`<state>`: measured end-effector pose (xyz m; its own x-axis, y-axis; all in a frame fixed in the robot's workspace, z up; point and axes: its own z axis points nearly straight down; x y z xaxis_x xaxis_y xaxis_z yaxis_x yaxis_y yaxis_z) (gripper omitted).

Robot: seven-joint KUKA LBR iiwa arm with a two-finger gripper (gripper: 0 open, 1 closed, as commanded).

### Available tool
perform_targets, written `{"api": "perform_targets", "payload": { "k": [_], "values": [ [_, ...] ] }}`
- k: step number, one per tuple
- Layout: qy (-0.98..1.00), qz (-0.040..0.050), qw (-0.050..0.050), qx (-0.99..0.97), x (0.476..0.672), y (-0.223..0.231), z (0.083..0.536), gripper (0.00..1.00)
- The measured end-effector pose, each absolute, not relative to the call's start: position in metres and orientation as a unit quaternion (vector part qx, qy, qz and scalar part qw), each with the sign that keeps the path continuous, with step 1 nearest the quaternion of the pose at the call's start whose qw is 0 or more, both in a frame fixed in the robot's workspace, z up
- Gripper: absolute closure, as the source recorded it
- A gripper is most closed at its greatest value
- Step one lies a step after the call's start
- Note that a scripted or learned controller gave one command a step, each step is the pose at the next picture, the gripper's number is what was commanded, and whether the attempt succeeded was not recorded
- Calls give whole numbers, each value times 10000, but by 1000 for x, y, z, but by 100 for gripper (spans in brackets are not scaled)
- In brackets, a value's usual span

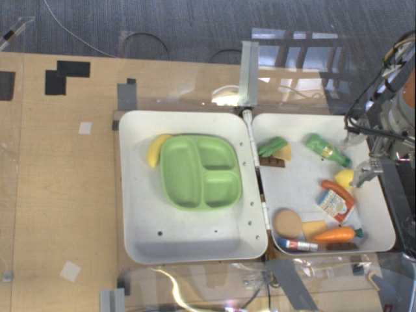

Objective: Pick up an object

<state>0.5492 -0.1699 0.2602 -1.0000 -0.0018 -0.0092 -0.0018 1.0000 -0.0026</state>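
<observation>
Down on the bench, two white bins sit side by side. At the right edge of the frame, the gripper [368, 171] hangs over the right rim of the right bin [292, 187], low beside a small yellow piece [344, 177]. Whether its fingers are spread or closed cannot be told from this slanted look, and nothing is seen between them.

Most of the small things lie in the right bin. A green bottle [327, 149] lies tilted in its upper right part, close to the arm. A green and yellow piece with a dark brown bar [273, 152] sits at the upper left of that bin, next to the divider. Just below the yellow piece is a red sausage [337, 192] lying on a small printed carton [333, 205]. Along the lower edge are a tan round piece [287, 223], a pale orange block [313, 229], an orange carrot [335, 235] and a tube with a red and blue end [299, 244], all crowded together.

The left bin [140, 239] carries a green tray with compartments [199, 171] near its middle. A yellow banana [155, 151] lies touching the tray's upper left edge.
</observation>
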Motion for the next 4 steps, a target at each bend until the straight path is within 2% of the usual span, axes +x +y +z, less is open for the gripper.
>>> {"api": "perform_targets", "payload": {
  "k": [1, 2, 4],
  "values": [
    [9962, -15, 56, -866, 552, -201, 107, 0],
    [9965, -42, 157, -821, 539, -204, 98, 0],
    [9965, -57, 145, -821, 531, -196, 96, 0]
  ]
}}
